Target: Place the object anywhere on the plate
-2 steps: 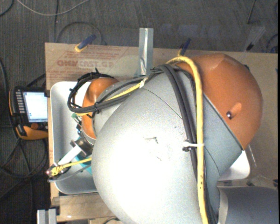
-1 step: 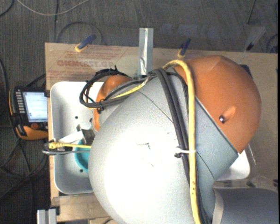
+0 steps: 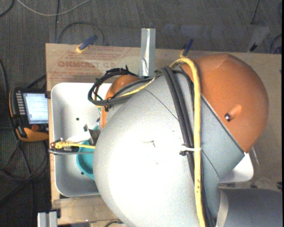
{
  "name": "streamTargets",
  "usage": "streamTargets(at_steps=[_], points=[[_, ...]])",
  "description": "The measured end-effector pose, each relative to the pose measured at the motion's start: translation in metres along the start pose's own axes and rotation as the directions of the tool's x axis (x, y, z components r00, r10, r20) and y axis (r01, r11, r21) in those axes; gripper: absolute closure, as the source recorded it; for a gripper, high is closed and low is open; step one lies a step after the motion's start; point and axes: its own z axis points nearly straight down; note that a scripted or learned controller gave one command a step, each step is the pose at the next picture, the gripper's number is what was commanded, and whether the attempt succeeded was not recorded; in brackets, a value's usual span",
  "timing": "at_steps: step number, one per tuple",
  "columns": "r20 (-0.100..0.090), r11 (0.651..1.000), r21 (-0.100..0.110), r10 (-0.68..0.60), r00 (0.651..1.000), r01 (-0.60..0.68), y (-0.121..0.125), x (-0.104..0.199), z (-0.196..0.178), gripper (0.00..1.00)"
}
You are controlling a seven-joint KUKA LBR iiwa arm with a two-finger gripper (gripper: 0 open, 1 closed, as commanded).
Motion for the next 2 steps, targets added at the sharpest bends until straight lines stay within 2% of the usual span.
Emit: streamTargets(at_steps=[1, 2], points=[[-0.001, 1.0, 0.004, -0.006, 1.0, 0.006, -0.003, 0.001, -0.01, 1.0], [0.061, 0.987, -0.029, -0.157, 0.986, 0.159, 0.164, -0.047, -0.09, 1.0]])
